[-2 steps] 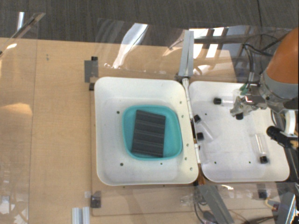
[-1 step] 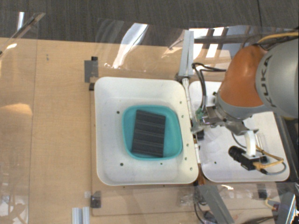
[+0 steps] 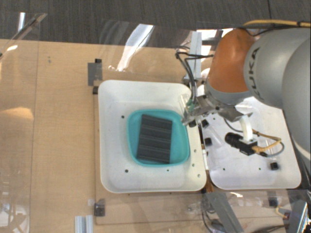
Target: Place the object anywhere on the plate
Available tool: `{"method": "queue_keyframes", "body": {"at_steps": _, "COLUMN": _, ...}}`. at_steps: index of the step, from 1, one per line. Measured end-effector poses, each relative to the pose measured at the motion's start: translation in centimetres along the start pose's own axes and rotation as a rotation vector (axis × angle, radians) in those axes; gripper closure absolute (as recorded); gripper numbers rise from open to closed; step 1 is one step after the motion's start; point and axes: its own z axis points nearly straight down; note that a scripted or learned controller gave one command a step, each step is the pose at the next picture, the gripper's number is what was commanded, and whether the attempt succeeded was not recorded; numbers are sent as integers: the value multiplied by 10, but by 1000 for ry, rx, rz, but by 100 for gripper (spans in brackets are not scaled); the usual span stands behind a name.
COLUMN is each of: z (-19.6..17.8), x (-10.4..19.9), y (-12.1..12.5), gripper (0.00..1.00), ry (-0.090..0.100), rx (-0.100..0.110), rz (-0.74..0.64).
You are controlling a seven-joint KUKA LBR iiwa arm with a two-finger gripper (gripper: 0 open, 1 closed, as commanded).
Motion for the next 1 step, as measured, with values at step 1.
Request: {"method": "queue_keyframes", "body": {"at_steps": 1, "z": 0, "x": 0, "y": 0, "gripper": 0, "ry": 0, "rx": 0, "rz": 0}}
